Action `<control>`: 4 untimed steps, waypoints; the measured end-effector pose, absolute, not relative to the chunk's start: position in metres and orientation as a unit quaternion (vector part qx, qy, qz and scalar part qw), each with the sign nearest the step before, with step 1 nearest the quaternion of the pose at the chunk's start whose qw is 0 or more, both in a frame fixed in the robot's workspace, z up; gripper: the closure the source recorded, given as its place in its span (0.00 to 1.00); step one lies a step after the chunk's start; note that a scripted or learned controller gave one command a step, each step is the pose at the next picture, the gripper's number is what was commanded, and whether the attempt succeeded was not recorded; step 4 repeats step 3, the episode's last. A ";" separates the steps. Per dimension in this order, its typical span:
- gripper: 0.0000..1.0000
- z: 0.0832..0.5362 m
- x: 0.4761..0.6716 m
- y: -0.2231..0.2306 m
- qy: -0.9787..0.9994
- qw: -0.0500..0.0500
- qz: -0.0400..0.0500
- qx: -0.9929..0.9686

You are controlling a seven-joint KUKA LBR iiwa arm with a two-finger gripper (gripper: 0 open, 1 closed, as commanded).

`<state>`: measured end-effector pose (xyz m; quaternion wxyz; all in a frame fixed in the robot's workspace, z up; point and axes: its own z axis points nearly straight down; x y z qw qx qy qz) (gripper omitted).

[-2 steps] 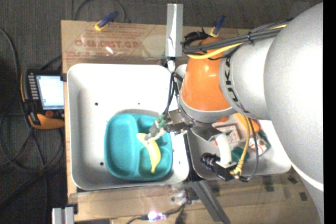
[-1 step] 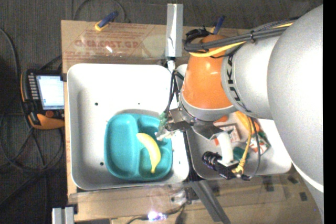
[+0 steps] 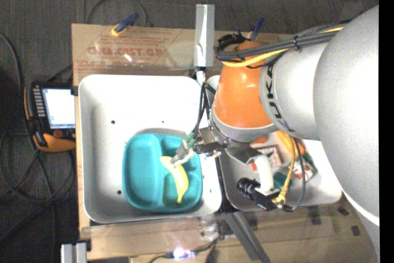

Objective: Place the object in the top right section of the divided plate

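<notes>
Grey arm (image 3: 332, 108) looms over bins; fingers (image 3: 182, 156) pinching yellow banana (image 3: 178, 178) above teal divided plate (image 3: 144, 175).

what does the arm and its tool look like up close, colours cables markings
The bulky pale grey arm carries a glossy orange band with dark lettering at its edge. Black and yellow cables run along it. The small tool is metallic with green touches.

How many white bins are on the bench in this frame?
2. The left bin holds the teal divided plate with a yellow object in it. The right bin is largely covered by the arm, so more could be hidden there.
</notes>
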<state>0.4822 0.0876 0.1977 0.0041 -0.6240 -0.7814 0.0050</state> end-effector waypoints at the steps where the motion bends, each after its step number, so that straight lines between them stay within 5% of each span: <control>1: 1.00 0.206 0.482 0.088 -0.782 0.005 0.006 -0.624; 2: 0.00 0.206 0.482 0.088 -0.781 0.005 0.007 -0.624; 3: 0.00 0.186 0.484 0.020 -0.867 0.001 0.002 -0.498; 4: 0.00 0.186 0.484 0.020 -0.867 0.001 0.002 -0.498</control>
